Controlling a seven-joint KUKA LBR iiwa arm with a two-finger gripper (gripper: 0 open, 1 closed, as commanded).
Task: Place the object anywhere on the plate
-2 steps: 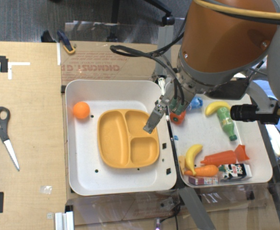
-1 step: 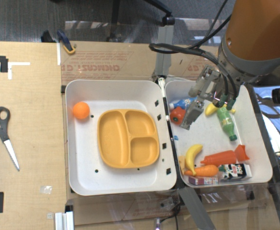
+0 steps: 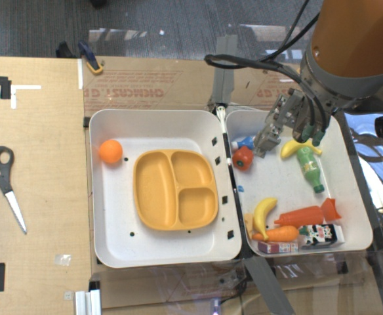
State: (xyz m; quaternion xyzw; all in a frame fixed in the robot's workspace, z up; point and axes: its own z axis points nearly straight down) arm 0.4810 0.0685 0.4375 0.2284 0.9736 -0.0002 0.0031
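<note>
Lying nearest the front edge of the right bin (image 3: 359,195) are the packed-together spares: a small carton (image 3: 319,235), a carrot (image 3: 282,233), an orange wedge-shaped toy (image 3: 307,214) and a banana (image 3: 263,216), all crowding one another along the lower wall. Sitting in the left bin (image 3: 106,241), the plate (image 3: 176,189) is waiting with its three compartments bare; it is a yellow-orange divided dish, rounded at the corners, lying flat and square to the bin, which is making it an easy target from above. An orange ball (image 3: 111,151) is resting just beyond it, apart from its rim. Farther back in the right bin, a green bottle (image 3: 311,169) and a second banana (image 3: 300,149) are lying touching, and a red tomato-like piece (image 3: 242,157) is leaning by the divider beside something blue (image 3: 245,142). Hovering over that far cluster, the gripper (image 3: 270,136) is pointing down toward the red piece; whether it is gripping anything I cannot tell, so which object is meant for the plate is staying a guess
</note>
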